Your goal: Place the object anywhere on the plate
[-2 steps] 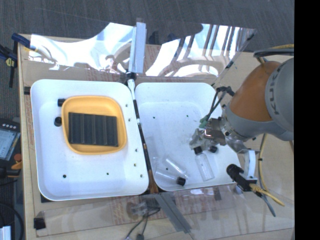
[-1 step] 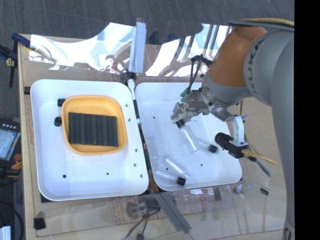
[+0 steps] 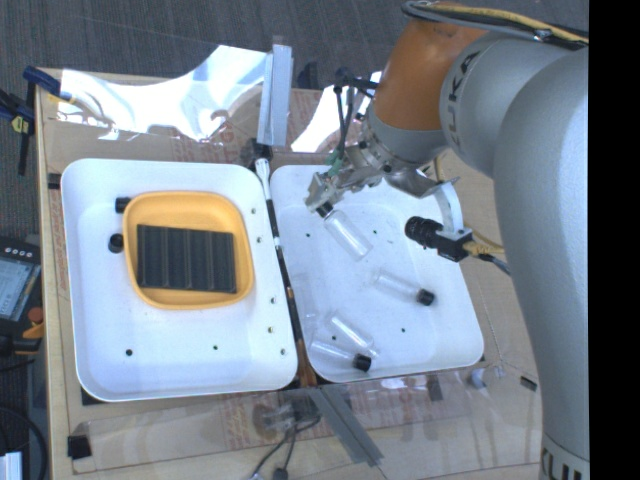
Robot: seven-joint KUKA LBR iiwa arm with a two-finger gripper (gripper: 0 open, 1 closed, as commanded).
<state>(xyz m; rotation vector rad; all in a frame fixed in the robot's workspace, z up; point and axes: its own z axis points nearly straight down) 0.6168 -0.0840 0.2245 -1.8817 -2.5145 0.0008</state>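
A yellow plate (image 3: 187, 211) with a dark ridged centre lies in the left bin (image 3: 100, 348). Several clear plastic tubes lie in the right bin (image 3: 450, 338): one tube (image 3: 346, 234) near the top middle, a black-capped tube (image 3: 402, 287) at the right, and two more tubes (image 3: 343, 340) near the front edge. My gripper (image 3: 324, 196) hangs over the upper left part of the right bin, just above and left of the top tube. I see nothing held in it.
A dark divider strip (image 3: 279, 258) runs between the two bins. Crumpled shiny foil (image 3: 160, 103) and an upright metal bar (image 3: 275, 93) stand behind the bins. The big grey arm (image 3: 520, 168) covers the right side.
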